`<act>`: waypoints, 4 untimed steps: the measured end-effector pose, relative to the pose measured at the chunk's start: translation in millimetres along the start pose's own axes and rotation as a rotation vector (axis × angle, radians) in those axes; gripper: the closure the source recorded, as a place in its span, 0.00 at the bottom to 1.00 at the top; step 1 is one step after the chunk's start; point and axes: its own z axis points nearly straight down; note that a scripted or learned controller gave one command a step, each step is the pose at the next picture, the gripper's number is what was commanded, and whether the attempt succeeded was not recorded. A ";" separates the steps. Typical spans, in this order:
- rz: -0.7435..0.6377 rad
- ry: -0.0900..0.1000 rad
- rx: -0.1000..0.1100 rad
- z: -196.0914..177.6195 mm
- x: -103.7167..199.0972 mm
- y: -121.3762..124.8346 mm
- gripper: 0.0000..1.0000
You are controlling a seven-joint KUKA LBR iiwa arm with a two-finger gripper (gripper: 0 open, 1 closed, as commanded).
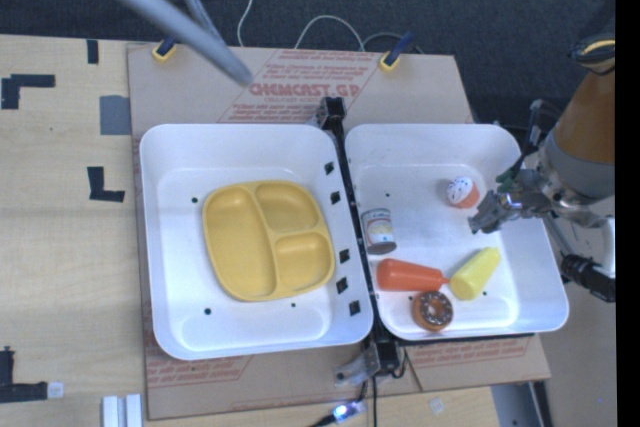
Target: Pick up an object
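The hand [492, 213] hovers over the right bin [532, 310], gripping nothing.

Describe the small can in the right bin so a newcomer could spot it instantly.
Start at the right shallow white bin and follow its left wall, beside the divider. The small silver cylindrical can lies there, just above the orange carrot-shaped toy. It is the bin's one metallic item; its neighbours are orange, yellow or brown.

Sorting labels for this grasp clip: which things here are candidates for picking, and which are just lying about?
Candidates, right bin:
small can
orange carrot
yellow block
doughnut
white-and-orange ball, nearest the gripper

Lying about:
yellow divided tray in the left bin
cardboard sheet under the bins
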 end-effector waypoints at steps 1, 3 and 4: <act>0.001 0.000 0.002 -25.2 0.3 1.0 1.00; -0.005 0.003 0.007 -23.0 125.5 -7.2 1.00; -0.004 0.003 0.008 -10.2 179.0 -1.0 1.00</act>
